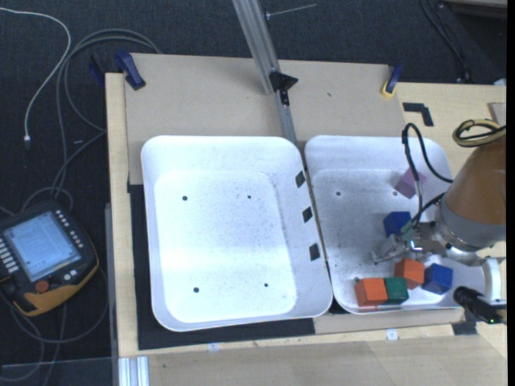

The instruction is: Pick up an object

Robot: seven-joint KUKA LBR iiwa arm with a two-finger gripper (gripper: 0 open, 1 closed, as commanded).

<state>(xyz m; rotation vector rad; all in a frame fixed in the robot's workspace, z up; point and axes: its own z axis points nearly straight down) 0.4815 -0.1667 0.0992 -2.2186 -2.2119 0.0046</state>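
Pincer (392, 250) low in right bin (346, 215), grip state can't tell; orange block (413, 273) just beside it, twd arm.

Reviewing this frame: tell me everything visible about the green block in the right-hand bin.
The green block is a small cube-like piece, matte and plain green, lying flat near the right bin's front rim. Its left side sits against a larger orange block; a smaller orange block lies just behind it on the right, and a blue block lies further right. The gripper is behind it, not on it. Whether neighbours truly touch it is unclear.
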